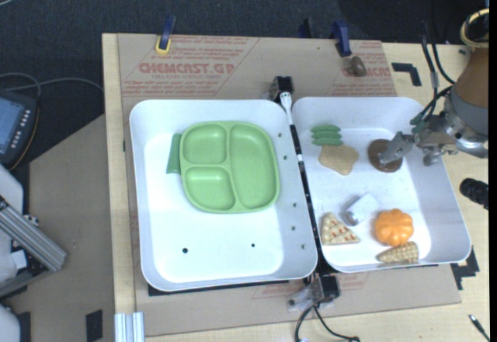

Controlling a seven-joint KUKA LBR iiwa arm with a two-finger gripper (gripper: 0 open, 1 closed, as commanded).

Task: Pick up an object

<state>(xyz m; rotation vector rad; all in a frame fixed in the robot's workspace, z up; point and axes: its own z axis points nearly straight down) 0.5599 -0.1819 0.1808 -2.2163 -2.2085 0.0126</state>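
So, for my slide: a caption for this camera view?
Tool over brown disc in right bin; green tray in left bin.

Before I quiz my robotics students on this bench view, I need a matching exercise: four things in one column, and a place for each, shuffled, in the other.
Things:
1. light green three-compartment plastic tray
2. round orange toy pumpkin
3. flat brown disc
4. green ridged toy pea pods

Places:
A. right bin, top left, above the tan piece
B. left bin
C. right bin, under the gripper
D. right bin, near the bottom edge

Pairs: 1-B, 2-D, 3-C, 4-A
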